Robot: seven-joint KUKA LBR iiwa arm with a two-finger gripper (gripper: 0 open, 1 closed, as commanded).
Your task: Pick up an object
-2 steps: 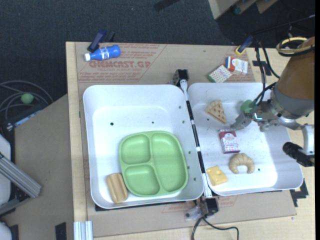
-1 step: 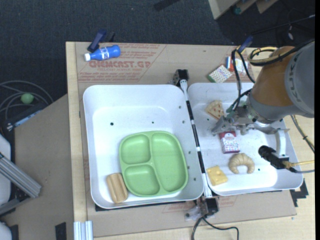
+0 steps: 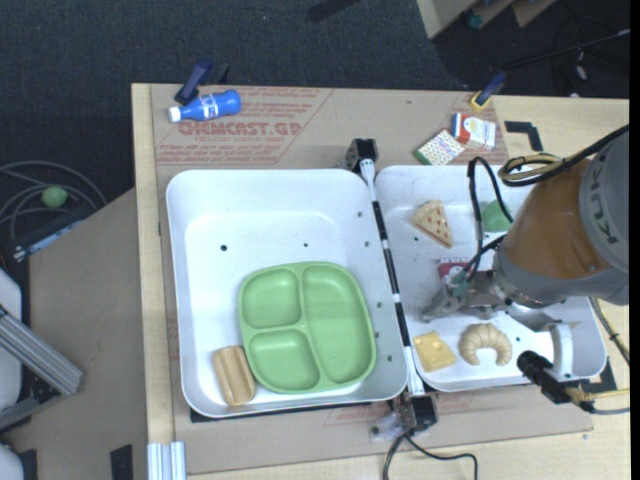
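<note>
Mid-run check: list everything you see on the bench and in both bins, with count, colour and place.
Shallow plastic bins: two, white, side by side on the bench.
Divided plastic plate: one, green, left bin.
Bread-like block: one, tan, left bin, beside the plate.
Pizza-slice toy: one, yellow-orange, right bin, far part.
Cheese wedge: one, yellow, right bin, near edge.
Croissant toy: one, tan, right of the cheese wedge.
Small bottle: one, blue and white, on the bench beyond the left bin.
End effector: one, grey, over the right bin.
</note>
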